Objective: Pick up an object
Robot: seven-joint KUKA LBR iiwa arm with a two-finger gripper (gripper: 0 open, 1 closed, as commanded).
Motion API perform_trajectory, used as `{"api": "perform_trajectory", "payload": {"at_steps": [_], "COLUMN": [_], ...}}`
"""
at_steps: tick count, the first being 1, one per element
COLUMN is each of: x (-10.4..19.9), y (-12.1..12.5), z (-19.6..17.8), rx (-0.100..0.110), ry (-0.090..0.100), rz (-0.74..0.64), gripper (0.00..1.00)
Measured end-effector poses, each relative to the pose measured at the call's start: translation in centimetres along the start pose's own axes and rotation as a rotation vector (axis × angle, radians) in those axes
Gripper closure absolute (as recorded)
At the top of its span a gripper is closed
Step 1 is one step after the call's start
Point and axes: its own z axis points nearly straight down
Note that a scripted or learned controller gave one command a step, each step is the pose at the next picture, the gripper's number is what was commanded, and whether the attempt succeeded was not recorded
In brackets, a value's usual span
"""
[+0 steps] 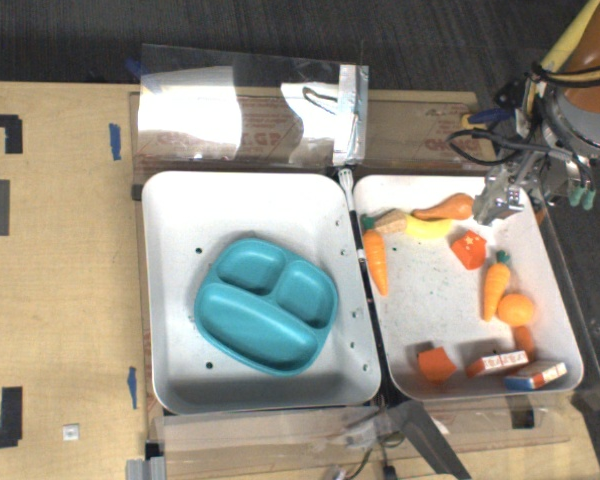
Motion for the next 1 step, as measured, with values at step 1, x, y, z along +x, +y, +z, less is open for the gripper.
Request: {"api": "perform_trajectory", "payload": {"at_steps": [1], "x": [1.37], "y": [3.17], "z": [-0.06], "rx": [0.001], "ry": [0.0], "rz": [0.078], "gripper": [1.0]}}
